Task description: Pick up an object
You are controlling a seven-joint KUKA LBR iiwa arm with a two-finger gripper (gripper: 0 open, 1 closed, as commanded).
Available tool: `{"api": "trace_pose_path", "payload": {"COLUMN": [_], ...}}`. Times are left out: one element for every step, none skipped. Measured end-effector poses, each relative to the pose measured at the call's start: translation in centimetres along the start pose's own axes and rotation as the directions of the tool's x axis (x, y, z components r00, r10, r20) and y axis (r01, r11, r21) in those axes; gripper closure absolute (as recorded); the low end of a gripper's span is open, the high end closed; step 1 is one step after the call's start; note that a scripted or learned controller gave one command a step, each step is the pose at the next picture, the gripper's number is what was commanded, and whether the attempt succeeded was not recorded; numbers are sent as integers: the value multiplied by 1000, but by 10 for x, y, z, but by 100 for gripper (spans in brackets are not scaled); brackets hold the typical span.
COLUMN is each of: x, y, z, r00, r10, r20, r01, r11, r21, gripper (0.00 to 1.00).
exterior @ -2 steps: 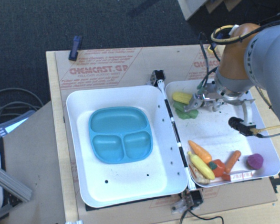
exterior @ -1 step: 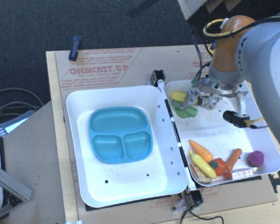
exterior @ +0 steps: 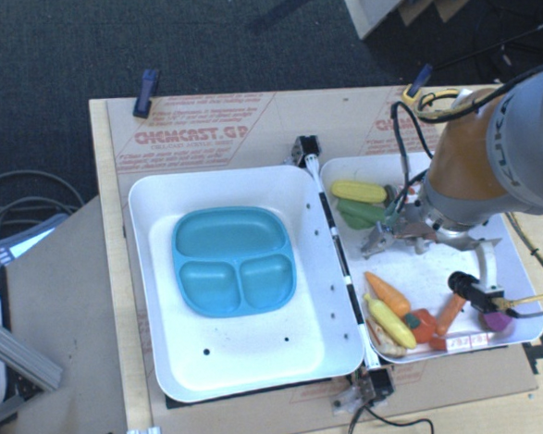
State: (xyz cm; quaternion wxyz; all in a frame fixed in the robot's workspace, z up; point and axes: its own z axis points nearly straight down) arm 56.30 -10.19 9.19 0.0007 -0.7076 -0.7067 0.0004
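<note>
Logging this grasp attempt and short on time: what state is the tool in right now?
Tool: low over the right white bin, near the green toy vegetable; open or closed cannot be told.

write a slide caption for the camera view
KUKA arm reaches over the right bin of toy food; a blue divided tray sits in the left bin.
</note>
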Motion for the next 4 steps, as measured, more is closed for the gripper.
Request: {"api": "trace_pose_path", "payload": {"x": [-10,1,13,-18], "y": [61,93,73,106], "z": [7,12,-94,-28], "r00": [1000,1000,1000,1000], "r10": [-1,11,-2,-2], "r20": [1,0,1,3], "r01": [1,-11,2,2], "r11": [1000,999,1000,1000], "r21": [-2,45,-5,-11], "gripper": [0,0,0,0]}}
